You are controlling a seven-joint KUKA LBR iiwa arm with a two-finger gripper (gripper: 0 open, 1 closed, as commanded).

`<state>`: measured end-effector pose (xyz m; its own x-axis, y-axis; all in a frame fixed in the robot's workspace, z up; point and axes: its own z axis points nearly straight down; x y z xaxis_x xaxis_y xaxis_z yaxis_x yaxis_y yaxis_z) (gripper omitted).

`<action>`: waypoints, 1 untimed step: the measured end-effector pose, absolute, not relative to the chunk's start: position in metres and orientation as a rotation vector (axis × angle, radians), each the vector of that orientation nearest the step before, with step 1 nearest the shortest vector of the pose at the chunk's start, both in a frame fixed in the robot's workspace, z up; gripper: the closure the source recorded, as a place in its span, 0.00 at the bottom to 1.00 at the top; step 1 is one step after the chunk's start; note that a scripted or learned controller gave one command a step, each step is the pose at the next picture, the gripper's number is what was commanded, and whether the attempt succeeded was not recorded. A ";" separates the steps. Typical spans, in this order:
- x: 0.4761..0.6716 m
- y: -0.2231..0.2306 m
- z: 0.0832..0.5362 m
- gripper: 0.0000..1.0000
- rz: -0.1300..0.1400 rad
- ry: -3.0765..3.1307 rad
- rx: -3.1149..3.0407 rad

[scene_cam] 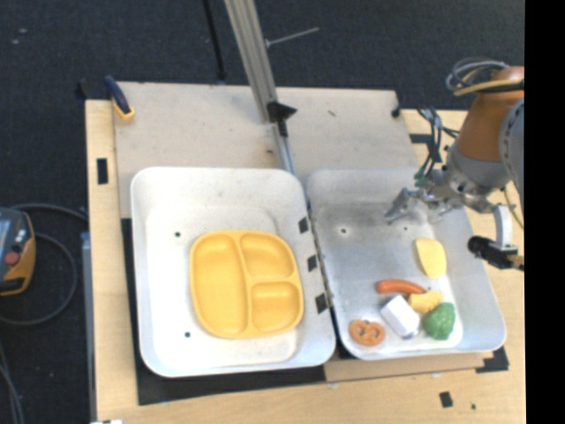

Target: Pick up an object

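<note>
Arm: I see the arm [490, 131] reaching in from the right, with the end effector [408, 203] low over the upper part of the right bin [353, 201].
End effector state: the fingers look spread a little, and I see nothing between them, so it carries nothing.
Objects to choose: they all lie in the lower right of the right bin. There is a yellow piece [431, 257] nearest to the end effector, then a red sausage [400, 286], a small yellow thing [425, 301], a white block [399, 315], a green broccoli [440, 320] and a brown pretzel [366, 331].
Left bin: the left bin [159, 201] holds a yellow tray [246, 283] with compartments, well apart from the end effector.
Best target, in my opinion: the yellow piece, because it lies alone, with bare bin floor around it. The others touch or nearly touch each other.
How I would do it: move the end effector toward the lower right until it is right above the yellow piece, open wide, turn the fingers across its narrow side, then go straight down and close.
Risk: the yellow piece is near the right wall of the bin, so one finger may hit the rim. The piece looks smooth and may slip.
Check: lift slowly and confirm the piece sits between the fingers before I count it as picked.
</note>
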<state>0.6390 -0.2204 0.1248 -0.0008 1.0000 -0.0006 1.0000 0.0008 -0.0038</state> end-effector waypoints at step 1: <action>0.639 -0.221 0.101 0.00 0.002 -2.225 -2.221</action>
